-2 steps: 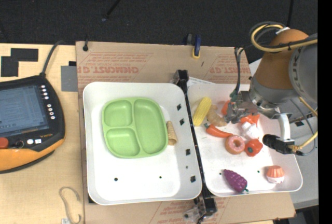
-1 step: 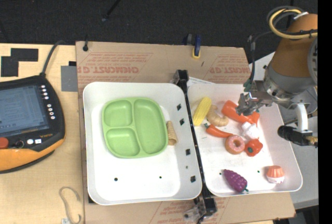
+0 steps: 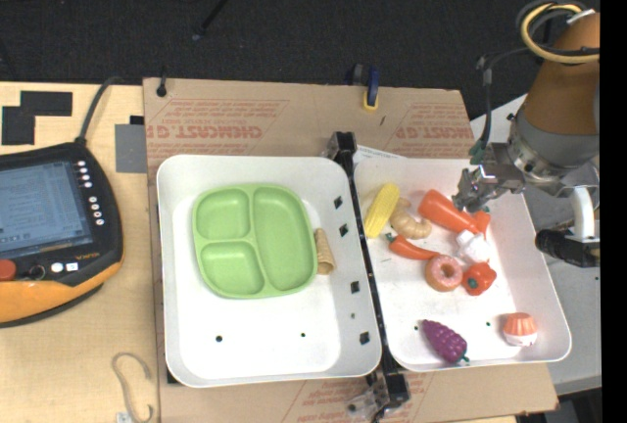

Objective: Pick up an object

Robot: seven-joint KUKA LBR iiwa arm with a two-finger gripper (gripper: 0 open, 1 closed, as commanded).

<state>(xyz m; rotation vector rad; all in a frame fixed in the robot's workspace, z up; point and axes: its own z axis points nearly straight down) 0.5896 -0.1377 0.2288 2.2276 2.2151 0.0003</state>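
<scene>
While the hand [image 3: 477,188] hung low over the right bin [image 3: 549,313], right above the carrot [image 3: 448,211], I couldn't tell how far it was parted or whether it held anything. Corn [image 3: 381,209], a donut [image 3: 445,272] and purple grapes [image 3: 444,341] lay nearby; a green tray [image 3: 253,241] sat in the left bin [image 3: 186,333].

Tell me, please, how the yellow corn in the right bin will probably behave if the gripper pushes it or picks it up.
The corn looks long and rounded, so a sideways push would probably roll it. It appears to be moulded plastic, likely stiff and light. Its surface seems smooth, so it may slip between fingers.
</scene>
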